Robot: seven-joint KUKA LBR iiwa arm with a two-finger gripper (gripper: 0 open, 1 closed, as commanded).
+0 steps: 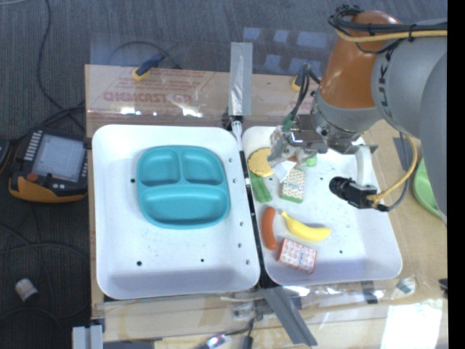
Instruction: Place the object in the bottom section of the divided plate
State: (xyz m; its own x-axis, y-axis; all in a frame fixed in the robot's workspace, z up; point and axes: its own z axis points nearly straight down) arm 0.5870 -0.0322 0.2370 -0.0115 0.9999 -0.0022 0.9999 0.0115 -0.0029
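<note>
A teal divided plate (183, 186) lies in the left white bin (116, 267), with two small sections at the far side and one wide section nearest the camera. My gripper (288, 153) hangs low over the far left part of the right bin (378, 257). Just below it lie a white and green carton (293, 186), a yellow round piece (259, 163) and a green piece (261, 188). Whether anything sits in the gripper is hidden by the wrist.
Nearer the camera in the right bin lie an orange sausage-like piece (269, 227), a banana (306, 230) and a red patterned box (298, 256). A black cable fitting (352, 190) hangs off the wrist over the bin. The rims between both bins (251, 217) rise slightly.
</note>
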